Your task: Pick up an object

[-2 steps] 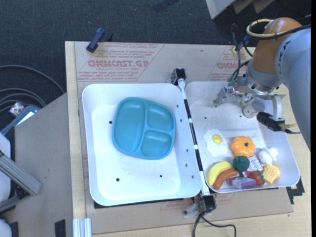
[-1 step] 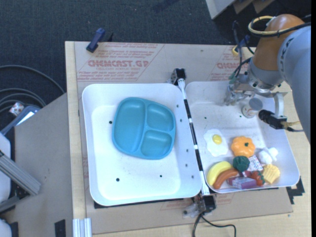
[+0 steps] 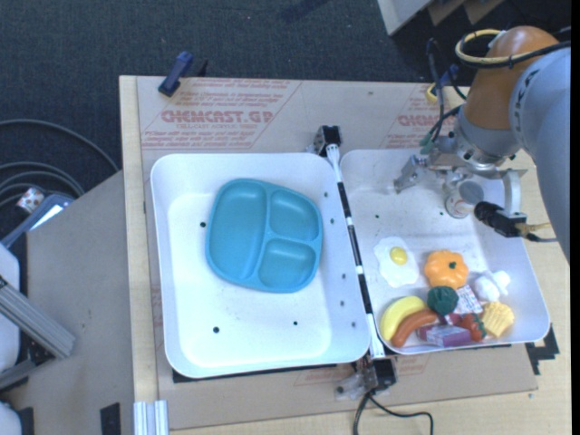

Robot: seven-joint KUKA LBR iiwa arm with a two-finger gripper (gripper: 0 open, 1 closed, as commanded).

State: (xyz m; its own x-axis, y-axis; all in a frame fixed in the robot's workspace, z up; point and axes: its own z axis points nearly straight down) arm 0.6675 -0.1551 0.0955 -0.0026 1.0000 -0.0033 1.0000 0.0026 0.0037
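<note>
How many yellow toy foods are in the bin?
2 fully yellow: the banana at the right bin's near-left corner, and the corn near the right edge. Others may hide in the pile.

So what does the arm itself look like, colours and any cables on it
The arm is smooth and rounded, grey, with an orange band above the wrist. A yellowish cable loops beside the band. Below sits a metallic wrist section with thin wires, ending in a gripper of bare metal and black parts.
</note>
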